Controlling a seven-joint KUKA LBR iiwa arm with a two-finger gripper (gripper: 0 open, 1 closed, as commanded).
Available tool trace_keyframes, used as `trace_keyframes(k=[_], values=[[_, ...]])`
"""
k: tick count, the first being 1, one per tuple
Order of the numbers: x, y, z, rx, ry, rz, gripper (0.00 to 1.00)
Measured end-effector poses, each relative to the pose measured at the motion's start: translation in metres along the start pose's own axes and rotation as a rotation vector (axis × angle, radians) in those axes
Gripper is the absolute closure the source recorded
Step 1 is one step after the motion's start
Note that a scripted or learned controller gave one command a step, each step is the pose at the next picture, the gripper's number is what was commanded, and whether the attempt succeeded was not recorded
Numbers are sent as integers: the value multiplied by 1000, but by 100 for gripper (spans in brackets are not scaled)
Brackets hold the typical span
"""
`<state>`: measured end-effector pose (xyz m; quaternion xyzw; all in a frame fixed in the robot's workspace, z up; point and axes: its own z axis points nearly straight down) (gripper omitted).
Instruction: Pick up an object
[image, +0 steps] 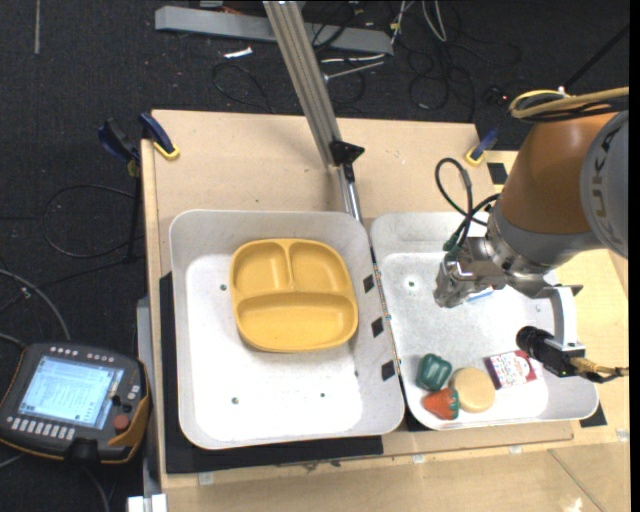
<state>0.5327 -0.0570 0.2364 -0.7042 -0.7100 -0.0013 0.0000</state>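
Note:
My gripper (452, 290) hangs over the middle of the right bin (420, 240), well above and behind the objects; its finger state is hidden from this angle. At the bin's front lie a green pepper-like piece (433, 371), a red piece (441, 404), a tan round piece (474, 389) and a small pink-and-white packet (511, 370). They cluster close together, the red and tan pieces touching. Nothing shows between the fingers.
A yellow divided plate (294, 294) rests in the left bin (200, 400). A metal pole (312, 85) slants down to the bins' shared rear edge. A teach pendant (70, 398) lies on the floor at the left. Clamps hold the bench corners.

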Motion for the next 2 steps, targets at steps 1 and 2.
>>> trace_keyframes(k=[1, 2], values=[[63, 13, 4, 1, 0, -1, 100], [128, 20, 5, 1, 0, -1, 100]])
